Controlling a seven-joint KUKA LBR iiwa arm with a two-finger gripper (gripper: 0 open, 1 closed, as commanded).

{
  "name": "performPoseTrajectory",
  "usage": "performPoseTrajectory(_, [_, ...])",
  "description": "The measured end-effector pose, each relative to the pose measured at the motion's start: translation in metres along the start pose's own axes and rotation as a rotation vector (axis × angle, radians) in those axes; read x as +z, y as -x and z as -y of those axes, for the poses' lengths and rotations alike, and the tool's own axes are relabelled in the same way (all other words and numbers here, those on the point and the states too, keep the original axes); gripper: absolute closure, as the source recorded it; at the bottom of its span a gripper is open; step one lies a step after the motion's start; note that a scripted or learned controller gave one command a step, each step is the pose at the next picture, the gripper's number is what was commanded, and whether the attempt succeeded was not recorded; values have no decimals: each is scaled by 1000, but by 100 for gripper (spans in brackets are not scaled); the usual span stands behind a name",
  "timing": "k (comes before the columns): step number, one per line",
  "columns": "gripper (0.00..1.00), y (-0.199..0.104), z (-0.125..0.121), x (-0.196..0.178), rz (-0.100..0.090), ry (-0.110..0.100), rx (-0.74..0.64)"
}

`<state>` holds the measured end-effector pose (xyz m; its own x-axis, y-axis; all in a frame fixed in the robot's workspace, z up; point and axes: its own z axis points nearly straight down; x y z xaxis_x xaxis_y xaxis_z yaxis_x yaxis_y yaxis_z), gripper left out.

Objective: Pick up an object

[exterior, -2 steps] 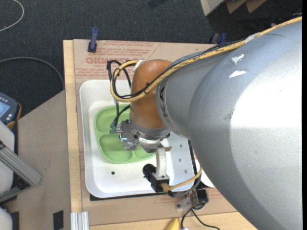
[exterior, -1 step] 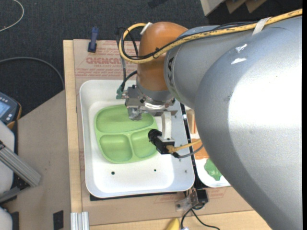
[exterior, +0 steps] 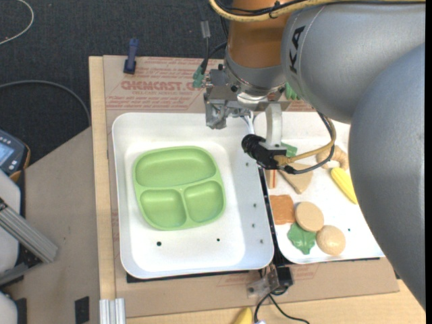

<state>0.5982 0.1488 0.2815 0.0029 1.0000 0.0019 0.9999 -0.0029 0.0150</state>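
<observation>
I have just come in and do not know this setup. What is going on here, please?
A grey robot arm with an orange band reaches in from the right. Its hand hangs over the far end of the left white bin, beyond a green plastic plate with three compartments. The right white bin holds small food-like pieces, among them a brown square and two tan round discs. Whether the hand holds anything cannot be told.

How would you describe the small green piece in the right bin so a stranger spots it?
Start at the white bin on the view's right, the one holding small food-like pieces. Near its front edge, below a brown square and beside two tan discs, lies the small green piece. Its neighbours are brown or tan; it alone is green.
</observation>
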Motion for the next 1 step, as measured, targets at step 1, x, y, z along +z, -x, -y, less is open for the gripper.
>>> performPoseTrajectory(1, [100, -54, 21, 39, 2, -21, -7])
